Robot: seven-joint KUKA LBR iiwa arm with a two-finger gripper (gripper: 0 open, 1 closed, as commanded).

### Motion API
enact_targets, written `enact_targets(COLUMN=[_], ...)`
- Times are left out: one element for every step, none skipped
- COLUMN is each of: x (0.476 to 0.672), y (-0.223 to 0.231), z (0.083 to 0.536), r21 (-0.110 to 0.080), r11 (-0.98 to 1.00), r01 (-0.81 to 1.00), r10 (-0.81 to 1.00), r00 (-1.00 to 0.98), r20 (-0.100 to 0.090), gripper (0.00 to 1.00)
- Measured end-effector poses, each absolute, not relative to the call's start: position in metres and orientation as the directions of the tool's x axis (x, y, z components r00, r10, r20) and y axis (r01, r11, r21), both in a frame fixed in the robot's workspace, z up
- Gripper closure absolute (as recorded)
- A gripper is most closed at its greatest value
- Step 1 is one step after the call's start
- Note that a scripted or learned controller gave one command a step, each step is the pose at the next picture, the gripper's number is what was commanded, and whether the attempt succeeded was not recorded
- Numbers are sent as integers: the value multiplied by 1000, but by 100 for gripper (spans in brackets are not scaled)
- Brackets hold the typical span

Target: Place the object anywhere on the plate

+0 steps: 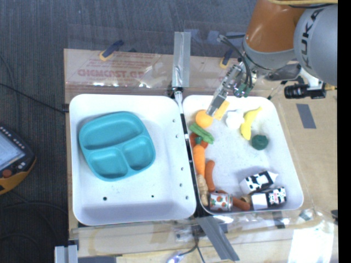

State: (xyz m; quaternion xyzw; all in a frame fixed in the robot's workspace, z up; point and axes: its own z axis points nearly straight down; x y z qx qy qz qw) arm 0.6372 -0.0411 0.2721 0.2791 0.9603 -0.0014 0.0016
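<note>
A teal plate (pixel 116 144) with three compartments lies in the left bin (pixel 93 201). The right bin (pixel 288 163) holds toy food. My gripper (pixel 219 101) reaches down at a slant over the far left corner of that bin. Its tip is just above a yellow block (pixel 222 111) and right beside an orange fruit (pixel 203 118). Nothing visibly hangs from the gripper.
Also in the right bin are a white piece (pixel 233 119), a banana (pixel 249 122), a green ball (pixel 259 141), a carrot (pixel 198 158), a sausage (pixel 210 174), a small can (pixel 220 200) and two cow-patterned cartons (pixel 258 181). A metal divider post (pixel 181 59) stands between the bins at the back.
</note>
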Motion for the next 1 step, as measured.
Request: enact_targets(x=[623], y=[35], z=[222], r21=[0], r11=[894], r01=[448], r10=[448], r00=[-894], r20=[-1], gripper=[100])
